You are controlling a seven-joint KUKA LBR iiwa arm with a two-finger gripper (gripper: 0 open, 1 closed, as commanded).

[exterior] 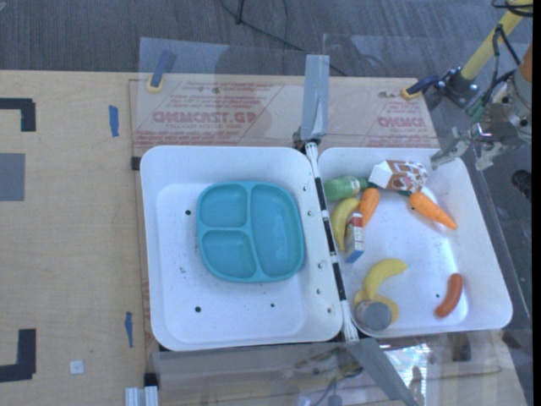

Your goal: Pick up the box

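A white and brown carton box lies on its side at the far edge of the right bin. A smaller red, white and blue box lies near that bin's left wall, beside a banana. My gripper hangs over the right bin's far right corner, to the right of the carton and a little above it, holding nothing that I can see. The arm's wrist is partly cut off by the frame's right edge.
The right bin also holds a green bottle, two carrots, a second banana, a grey round can and a sausage. A teal divided plate sits in the left bin.
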